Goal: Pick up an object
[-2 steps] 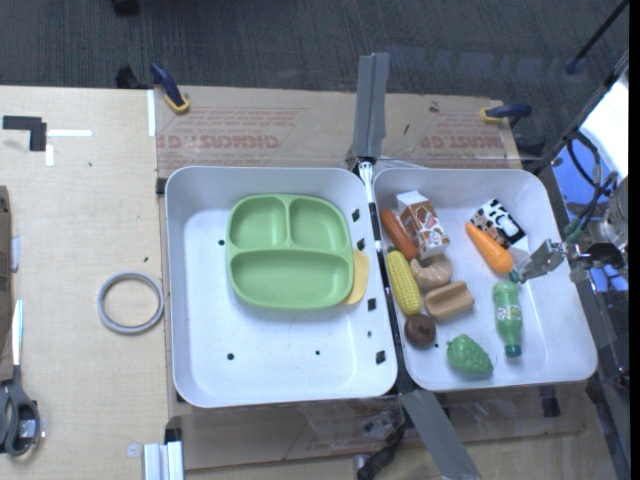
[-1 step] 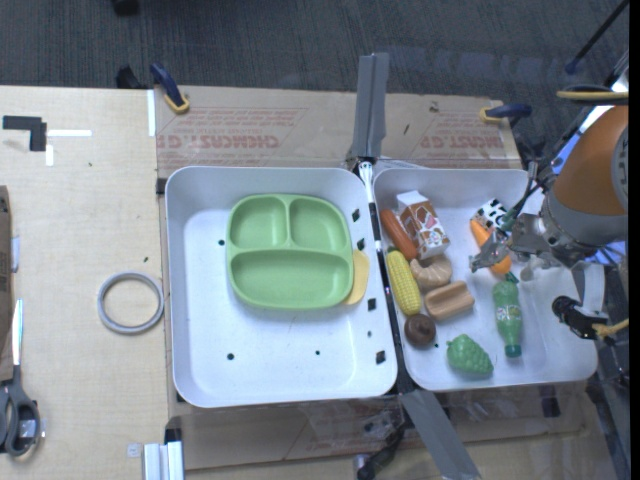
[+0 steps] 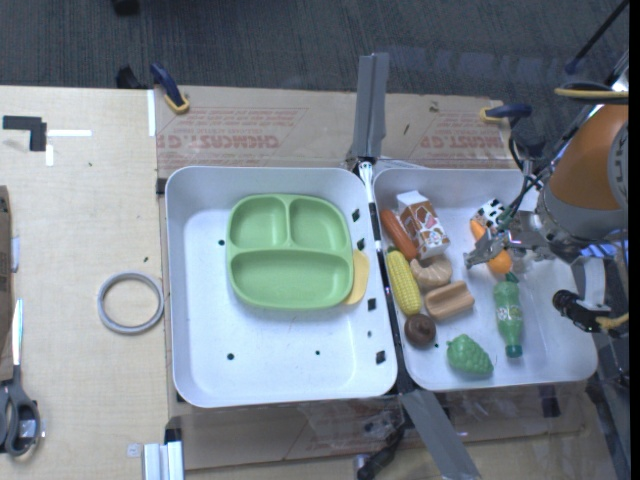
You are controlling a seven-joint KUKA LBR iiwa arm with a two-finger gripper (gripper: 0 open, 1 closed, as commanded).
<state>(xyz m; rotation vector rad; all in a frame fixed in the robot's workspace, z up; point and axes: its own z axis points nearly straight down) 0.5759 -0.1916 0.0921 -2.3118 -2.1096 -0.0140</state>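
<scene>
We see the gripper (image 3: 487,253) low in the right bin (image 3: 570,363), in the right half of the frame, at the end of the grey arm (image 3: 590,168) with its orange band. Its metal fingers point toward the left of the frame, and we cannot tell whether they are wide or narrow. An orange object (image 3: 497,261) lies right under and against the gripper, partly hidden by it; we cannot tell whether it sits between the fingers. A black-and-white spotted item (image 3: 489,212) rests just above the gripper. A green bottle (image 3: 509,314) lies just below it, pointing toward the bottom of the frame. Further left in the same bin are a printed carton (image 3: 422,224), a red sausage (image 3: 396,232), a corn cob (image 3: 403,281), a hot dog bun (image 3: 449,299), a brown round piece (image 3: 419,330) and a green leafy piece (image 3: 469,356) near the lower rim. The left bin (image 3: 200,358) holds a green divided plate (image 3: 290,251). On the bench (image 3: 70,228), at the left of the frame, lies a ring of tape (image 3: 130,301).
</scene>
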